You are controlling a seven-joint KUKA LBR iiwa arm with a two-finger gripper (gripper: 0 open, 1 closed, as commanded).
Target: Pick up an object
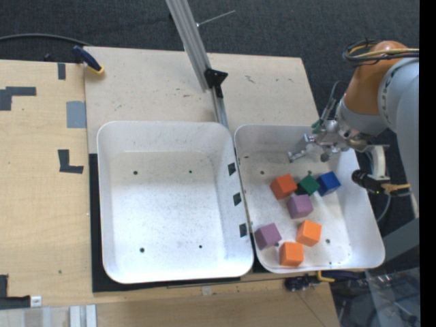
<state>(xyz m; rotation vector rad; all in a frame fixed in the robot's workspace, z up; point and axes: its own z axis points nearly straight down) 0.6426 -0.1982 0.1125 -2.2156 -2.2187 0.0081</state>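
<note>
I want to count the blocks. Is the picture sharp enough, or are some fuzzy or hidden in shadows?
Camera view: lighting is soft and even, with only faint shadows under the small coloured foam cubes in the right white plastic bin; the dark green cube is partly hidden between the blue cube and a purple cube; edges look slightly soft, yet all seven cubes stay countable.

We see the arm (402, 101) as a thick, rounded grey shell, smooth and matte, with a bright orange band (371, 80) wrapping the section above the wrist. Dark cables loop over the top of that orange part. Below it sits a small metal claw (310, 148), silvery and angular, with thin bright brackets and a spot of green at its mount.
</note>
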